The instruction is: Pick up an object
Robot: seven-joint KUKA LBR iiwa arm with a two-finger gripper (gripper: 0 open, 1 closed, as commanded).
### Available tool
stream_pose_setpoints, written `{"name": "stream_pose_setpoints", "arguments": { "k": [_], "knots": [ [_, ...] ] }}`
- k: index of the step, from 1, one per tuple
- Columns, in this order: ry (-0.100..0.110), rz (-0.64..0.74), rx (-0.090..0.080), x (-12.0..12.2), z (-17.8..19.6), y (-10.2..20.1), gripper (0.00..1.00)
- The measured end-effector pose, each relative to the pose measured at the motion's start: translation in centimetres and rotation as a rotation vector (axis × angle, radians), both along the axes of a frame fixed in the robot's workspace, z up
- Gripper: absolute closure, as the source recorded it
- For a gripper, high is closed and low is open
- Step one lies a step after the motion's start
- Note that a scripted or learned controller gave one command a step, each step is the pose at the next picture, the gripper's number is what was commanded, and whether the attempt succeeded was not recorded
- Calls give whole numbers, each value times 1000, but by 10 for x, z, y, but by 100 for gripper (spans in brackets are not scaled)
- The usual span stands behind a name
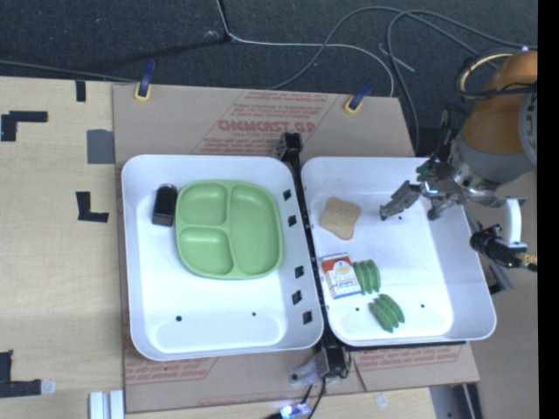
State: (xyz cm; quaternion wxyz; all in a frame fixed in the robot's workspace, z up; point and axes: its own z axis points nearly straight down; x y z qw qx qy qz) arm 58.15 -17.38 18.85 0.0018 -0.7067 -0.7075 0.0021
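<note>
My gripper (413, 207) hangs over the upper right part of the right bin (454, 269), with its two fingers spread open and nothing between them. Left of it lies a tan, bread-like piece (340, 217), a short gap away. Lower in the same bin sit a small red and white packet (339, 277) and two green pea pods, one (368, 275) beside the packet and one (386, 312) near the front wall.
The left bin (140, 260) holds a green divided plate (230, 230) and a small black block (164, 205) at the plate's left. A black divider (301, 234) runs between the bins. Cables trail across the dark floor behind the bench.
</note>
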Motion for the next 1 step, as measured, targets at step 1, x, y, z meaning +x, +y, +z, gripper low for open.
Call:
{"name": "stream_pose_setpoints", "arguments": {
  "k": [1],
  "knots": [
    [3, 0, 1, 0, -65, -1, 0]
  ]
}}
